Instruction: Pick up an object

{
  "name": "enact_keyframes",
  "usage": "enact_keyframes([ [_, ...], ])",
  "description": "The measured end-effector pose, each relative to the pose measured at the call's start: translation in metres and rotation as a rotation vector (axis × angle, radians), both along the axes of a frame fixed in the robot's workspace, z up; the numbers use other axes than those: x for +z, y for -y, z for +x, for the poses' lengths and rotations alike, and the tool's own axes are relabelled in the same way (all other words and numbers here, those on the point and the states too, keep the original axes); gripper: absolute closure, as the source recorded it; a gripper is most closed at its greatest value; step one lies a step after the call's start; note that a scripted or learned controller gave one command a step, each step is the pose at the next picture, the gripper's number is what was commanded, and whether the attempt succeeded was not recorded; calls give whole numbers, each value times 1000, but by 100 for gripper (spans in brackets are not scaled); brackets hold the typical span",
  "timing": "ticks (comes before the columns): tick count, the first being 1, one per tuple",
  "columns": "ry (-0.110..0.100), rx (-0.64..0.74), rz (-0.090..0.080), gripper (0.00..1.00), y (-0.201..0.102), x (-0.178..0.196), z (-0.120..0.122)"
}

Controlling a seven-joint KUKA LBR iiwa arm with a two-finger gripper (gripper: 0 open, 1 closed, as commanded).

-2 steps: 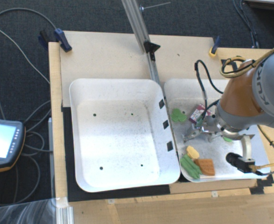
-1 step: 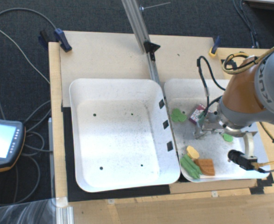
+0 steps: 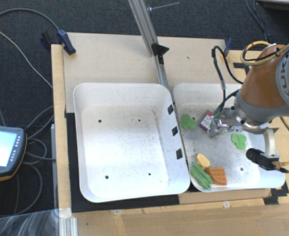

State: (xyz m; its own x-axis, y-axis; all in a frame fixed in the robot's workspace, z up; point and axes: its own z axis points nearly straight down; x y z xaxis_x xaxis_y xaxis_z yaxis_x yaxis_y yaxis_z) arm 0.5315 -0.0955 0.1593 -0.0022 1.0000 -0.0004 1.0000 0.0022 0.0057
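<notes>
**binwatcher:** so the arm (image 3: 270,90) was reaching in from the right over the right bin (image 3: 233,90), with the gripper (image 3: 214,128) down low near the middle of it. There was a small purple and white object (image 3: 206,123) right at the fingertips, touching or nearly so. Honestly couldn't tell how far apart the jaws were, or whether they had the thing pinched; it was too small and cluttered there

**kuka_fan:** what else was in that bin?

**binwatcher:** a green round piece (image 3: 187,121) just left of the purple one, close to the bin's left wall. Another green piece (image 3: 240,140) lay a bit to the right of the gripper, under the wrist. Down at the front edge sat a little cluster: a yellow piece (image 3: 203,160), a long green one (image 3: 200,174) and an orange block (image 3: 217,176), all bunched together, the orange touching the green

**kuka_fan:** and the left bin?

**binwatcher:** the left bin (image 3: 119,90) was just white with dark specks. A metal pole (image 3: 142,21) ran down at a slant between the two bins
</notes>
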Motion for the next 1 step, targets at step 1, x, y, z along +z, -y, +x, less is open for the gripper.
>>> enact_keyframes([
  [1, 1, 0, 0, 100, -9, 53, -4],
])
